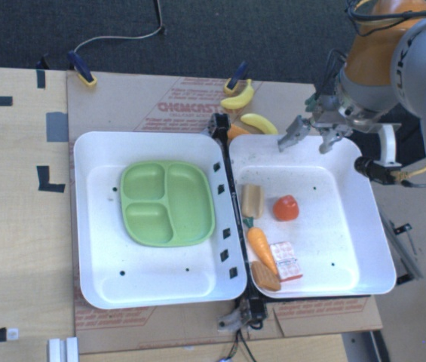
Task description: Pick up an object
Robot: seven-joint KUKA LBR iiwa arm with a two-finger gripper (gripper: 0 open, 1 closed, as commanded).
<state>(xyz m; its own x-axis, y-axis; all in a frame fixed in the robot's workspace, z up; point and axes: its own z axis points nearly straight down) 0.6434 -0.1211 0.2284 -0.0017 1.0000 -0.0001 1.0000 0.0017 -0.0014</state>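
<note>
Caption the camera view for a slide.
Open gripper above the right bin's far edge; tomato, carrot inside; green tray in left bin.

Plate (167,204) in left bin (92,225)

Glossy white plastic bins (92,225), matt green plastic tray (167,204), brown cardboard sheet (160,104) beneath.

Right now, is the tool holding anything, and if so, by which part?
Nothing is held. The tool hangs open above the far edge of the right bin, apart from the red tomato and carrot lying in it.
</note>
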